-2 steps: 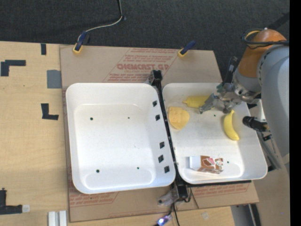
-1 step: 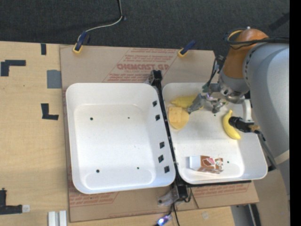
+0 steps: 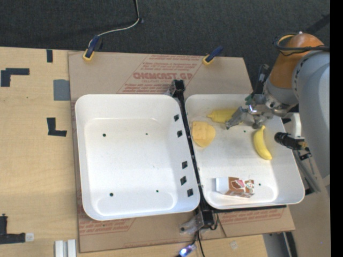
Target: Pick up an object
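The arm was a thick, rounded grey casting with an orange band above the wrist. A dark cable ran along that band. Its gripper was a small cluster of grey metal and black parts.
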Robot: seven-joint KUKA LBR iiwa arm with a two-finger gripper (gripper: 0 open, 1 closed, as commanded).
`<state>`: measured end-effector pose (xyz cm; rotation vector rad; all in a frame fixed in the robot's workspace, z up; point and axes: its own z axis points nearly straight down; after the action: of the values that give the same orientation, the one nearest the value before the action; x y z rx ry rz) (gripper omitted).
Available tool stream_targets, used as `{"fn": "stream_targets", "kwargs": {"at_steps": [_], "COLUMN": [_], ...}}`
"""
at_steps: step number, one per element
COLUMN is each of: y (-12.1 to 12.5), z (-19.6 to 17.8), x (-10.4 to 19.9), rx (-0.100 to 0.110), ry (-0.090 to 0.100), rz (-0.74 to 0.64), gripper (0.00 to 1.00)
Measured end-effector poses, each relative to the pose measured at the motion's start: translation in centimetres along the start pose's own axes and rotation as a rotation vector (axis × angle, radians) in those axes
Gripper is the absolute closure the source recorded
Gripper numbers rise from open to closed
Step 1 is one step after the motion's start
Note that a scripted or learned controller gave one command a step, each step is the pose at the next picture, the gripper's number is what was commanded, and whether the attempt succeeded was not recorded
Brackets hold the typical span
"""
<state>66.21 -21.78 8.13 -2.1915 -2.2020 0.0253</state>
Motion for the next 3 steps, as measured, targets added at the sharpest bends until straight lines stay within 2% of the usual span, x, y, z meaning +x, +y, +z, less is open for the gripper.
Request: {"fn": "stream_targets", "kwargs": {"at_steps": [1, 2, 3], "y": [-0.3, -0.3, -1.0], "z": [-0.9, -0.9, -0.1], "x": [-0.1, -0.1, 8.2], "rx": [0.013, 0.012, -0.027], "ry": [-0.007, -0.007, -0.018], "rz": [-0.001, -0.002, -0.001], "gripper": [1.00, 0.00, 0.00]}}
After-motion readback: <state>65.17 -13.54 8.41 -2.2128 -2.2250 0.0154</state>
